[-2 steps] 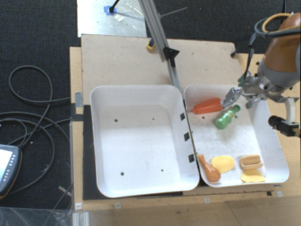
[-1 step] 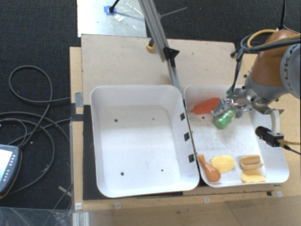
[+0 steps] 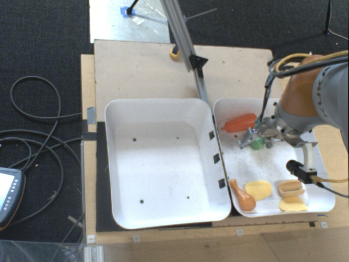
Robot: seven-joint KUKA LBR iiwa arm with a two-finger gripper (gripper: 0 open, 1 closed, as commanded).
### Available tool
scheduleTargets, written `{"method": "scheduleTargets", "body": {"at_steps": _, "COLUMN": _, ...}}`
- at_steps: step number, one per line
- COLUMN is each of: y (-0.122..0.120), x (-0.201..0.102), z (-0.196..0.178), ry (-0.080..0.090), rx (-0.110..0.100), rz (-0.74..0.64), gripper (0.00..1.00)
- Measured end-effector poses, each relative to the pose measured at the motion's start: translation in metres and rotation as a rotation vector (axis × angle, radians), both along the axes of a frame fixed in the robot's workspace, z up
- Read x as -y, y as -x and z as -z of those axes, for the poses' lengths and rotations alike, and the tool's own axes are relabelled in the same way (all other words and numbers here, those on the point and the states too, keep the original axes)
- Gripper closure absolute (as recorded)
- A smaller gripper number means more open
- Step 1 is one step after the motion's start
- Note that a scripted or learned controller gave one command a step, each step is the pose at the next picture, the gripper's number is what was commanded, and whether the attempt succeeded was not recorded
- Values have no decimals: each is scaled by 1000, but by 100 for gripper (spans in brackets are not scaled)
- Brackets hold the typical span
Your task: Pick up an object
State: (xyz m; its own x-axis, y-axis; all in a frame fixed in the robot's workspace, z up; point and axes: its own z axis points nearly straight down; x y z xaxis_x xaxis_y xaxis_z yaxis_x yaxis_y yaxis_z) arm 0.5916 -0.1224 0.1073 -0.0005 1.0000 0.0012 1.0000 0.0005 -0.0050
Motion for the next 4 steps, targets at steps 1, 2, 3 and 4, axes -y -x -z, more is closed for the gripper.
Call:
{"method": "scheduleTargets", "body": {"at_steps": 1, "y": -3, "x": 1, "z": -14, "ry": 1, "rx": 8, "rz": 1, "gripper": 100}}
{"method": "scheduleTargets", "body": {"at_steps": 2, "y": -8, "x": -4, "z": -78, "ry": 3, "rx": 13, "rz": -5, "gripper": 100}}
{"method": "scheduleTargets", "body": {"at_steps": 3, "y": -3, "x": 5, "z": -135, "ry": 3, "rx": 13, "rz": -3, "gripper": 100}}
{"method": "scheduleTargets", "body": {"at_steps": 4, "y": -4, "x": 5, "z": -145, "ry": 2, "rx": 9, "rz": -5, "gripper": 100}}
